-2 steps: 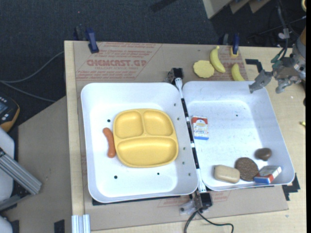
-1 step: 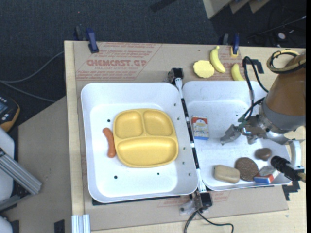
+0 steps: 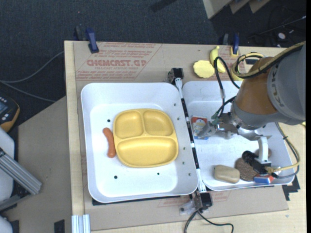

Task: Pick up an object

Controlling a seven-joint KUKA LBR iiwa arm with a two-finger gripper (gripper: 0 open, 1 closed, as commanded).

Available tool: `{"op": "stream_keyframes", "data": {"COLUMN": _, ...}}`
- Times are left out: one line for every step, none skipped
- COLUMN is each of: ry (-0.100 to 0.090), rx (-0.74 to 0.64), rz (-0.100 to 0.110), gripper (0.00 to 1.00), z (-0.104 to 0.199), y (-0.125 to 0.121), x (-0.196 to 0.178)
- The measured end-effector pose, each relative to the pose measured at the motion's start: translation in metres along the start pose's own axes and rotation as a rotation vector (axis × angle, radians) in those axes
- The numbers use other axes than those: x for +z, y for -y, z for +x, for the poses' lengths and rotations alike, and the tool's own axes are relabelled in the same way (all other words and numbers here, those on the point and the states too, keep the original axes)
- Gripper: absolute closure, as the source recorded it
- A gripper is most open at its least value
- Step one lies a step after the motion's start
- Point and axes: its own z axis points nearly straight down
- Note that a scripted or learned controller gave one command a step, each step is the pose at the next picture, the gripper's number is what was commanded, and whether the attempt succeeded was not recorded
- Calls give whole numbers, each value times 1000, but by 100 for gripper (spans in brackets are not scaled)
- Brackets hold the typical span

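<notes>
We see the grey arm with its orange band (image 3: 252, 93) reaching in from the right and bending down over the right-hand shallow white bin (image 3: 221, 93). Its two-finger gripper (image 3: 210, 128) sits low near that bin's left wall, just beside a small red, white and blue packet-like object (image 3: 198, 126); we cannot tell whether it is open or closed, or whether it touches the packet. Along the same bin's near edge lie a tan oval stone-like lump (image 3: 227, 174), a dark brown rough lump (image 3: 247, 168) touching it on the right, and a small blue and red item (image 3: 265, 179) at the corner. In the left-hand white bin (image 3: 97, 174) a yellow three-compartment plastic plate (image 3: 145, 138) lies flat, with an orange sausage-shaped toy (image 3: 110, 142) just beside its left edge. Two yellow pieces (image 3: 204, 69) rest on the bench (image 3: 116, 62) behind the right bin.
</notes>
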Motion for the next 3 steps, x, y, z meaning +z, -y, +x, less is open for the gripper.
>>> {"op": "stream_keyframes", "data": {"ry": 5, "rx": 2, "rz": -10, "gripper": 0, "z": -1, "y": -54, "x": -5}}
{"op": "stream_keyframes", "data": {"ry": 9, "rx": 6, "rz": -11, "gripper": 0, "z": -77, "y": -121, "x": -4}}
{"op": "stream_keyframes", "data": {"ry": 0, "rx": -1, "rz": -1, "gripper": 0, "z": -19, "y": -119, "x": -2}}
